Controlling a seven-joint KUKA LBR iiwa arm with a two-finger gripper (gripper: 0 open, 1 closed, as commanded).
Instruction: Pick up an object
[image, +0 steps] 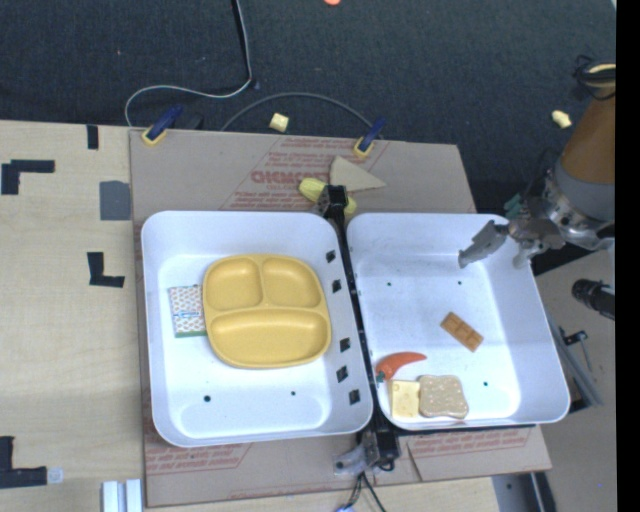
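Brown block (462, 331) untouched; tool (504, 245) spread open, holding nothing.

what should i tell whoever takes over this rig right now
Gripper: open, holding nothing, above the right bin's far right part.
Right bin: brown cracker mid-floor; red pepper, yellow slice and bread slice near the front edge.
Left bin: yellow divided plate, small patterned sponge beside it.
Done: nothing picked.
Left: descend, grasp one object, lift.
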